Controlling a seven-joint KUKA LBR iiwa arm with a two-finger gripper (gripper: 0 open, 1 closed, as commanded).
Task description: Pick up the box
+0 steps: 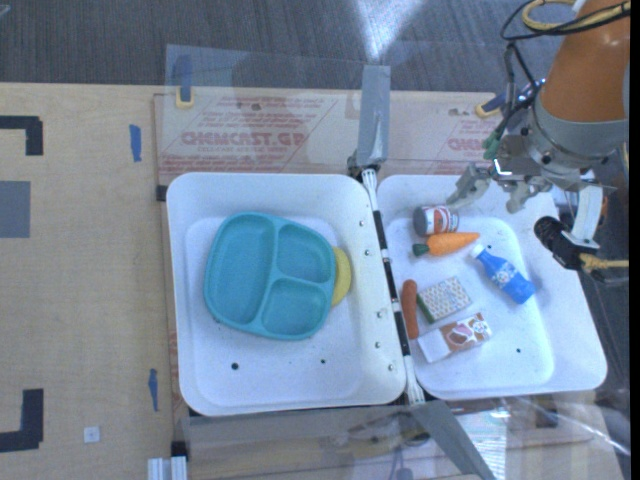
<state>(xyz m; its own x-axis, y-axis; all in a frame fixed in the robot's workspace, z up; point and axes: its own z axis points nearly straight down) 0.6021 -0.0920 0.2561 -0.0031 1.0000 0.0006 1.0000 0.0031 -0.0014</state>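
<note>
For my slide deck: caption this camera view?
Gripper hovers over the right bin's far edge, above the box, carrot and bottle.

You are looking down at a pale wooden worktop (80,298) carrying black corner marks and blue tape strips. Behind it, grey carpeted floor (250,8) is catching a bright patch of light (385,8).

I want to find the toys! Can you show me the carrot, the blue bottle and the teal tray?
carrot (452,242): camera view, middle of its orange body.
blue bottle (507,278): camera view, middle of its body.
teal tray (268,274): camera view, ridge where its compartments meet.
</note>
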